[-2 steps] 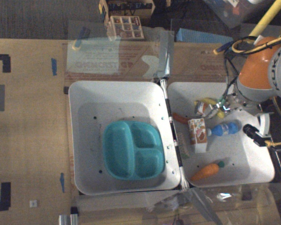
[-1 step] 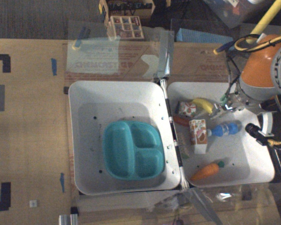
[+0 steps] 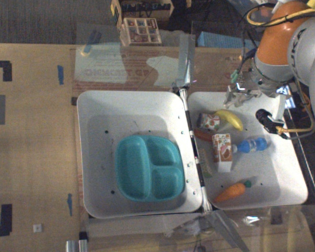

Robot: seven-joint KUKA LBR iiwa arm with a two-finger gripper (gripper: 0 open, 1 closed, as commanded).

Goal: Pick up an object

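In the right bin lie a yellow banana, a small red-and-white can, a white carton with red print, a clear bottle with a blue cap and an orange carrot. A thin reddish object rests by the bin's left wall. My gripper hangs over the bin's far edge, just above and behind the banana, with nothing seen between its fingers.
The left bin holds a teal divided tray. A metal divider runs between the bins at the back. A cardboard box and a small crate of items stand beyond the bench. Black cabling hangs by the arm.
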